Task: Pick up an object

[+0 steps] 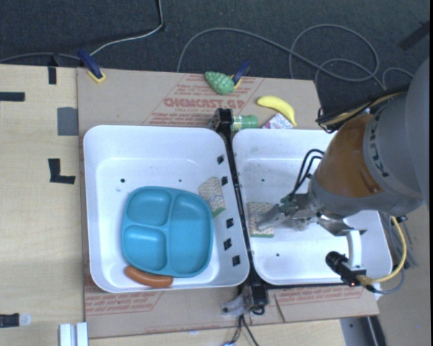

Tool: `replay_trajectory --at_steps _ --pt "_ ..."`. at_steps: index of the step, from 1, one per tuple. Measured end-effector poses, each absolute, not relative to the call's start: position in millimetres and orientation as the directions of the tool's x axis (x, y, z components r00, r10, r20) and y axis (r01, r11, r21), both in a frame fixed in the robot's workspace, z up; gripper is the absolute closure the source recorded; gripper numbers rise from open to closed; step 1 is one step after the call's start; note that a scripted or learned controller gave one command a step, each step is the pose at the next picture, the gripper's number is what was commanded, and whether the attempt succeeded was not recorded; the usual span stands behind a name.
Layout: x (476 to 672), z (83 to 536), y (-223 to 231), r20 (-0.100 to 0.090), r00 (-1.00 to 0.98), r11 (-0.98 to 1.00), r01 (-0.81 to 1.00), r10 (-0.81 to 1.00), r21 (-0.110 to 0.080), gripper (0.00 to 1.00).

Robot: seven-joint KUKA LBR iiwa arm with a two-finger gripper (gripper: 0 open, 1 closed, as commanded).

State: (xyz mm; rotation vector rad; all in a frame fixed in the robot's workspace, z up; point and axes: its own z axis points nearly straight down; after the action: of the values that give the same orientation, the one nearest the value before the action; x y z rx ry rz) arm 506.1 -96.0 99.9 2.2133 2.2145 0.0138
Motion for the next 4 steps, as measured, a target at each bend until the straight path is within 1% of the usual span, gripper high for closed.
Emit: replay_trajectory --at_steps 1,2,3,4 --pt "537.0 137.7 -151.0 -0.002 0.001 -0.001 1.000 1.000 0.000 0.00" --pt "596.2 139.1 -93.3 0.001 -0.003 0.003 1.000 1.000 -0.001 0.00" --pt "549.4 184.0 -18.0 0.001 -0.002 0.002 1.000 1.000 0.000 0.00" --pt "570.4 183.9 -57.3 -0.001 0.000 0.000 1.000 1.000 -0.002 0.00"
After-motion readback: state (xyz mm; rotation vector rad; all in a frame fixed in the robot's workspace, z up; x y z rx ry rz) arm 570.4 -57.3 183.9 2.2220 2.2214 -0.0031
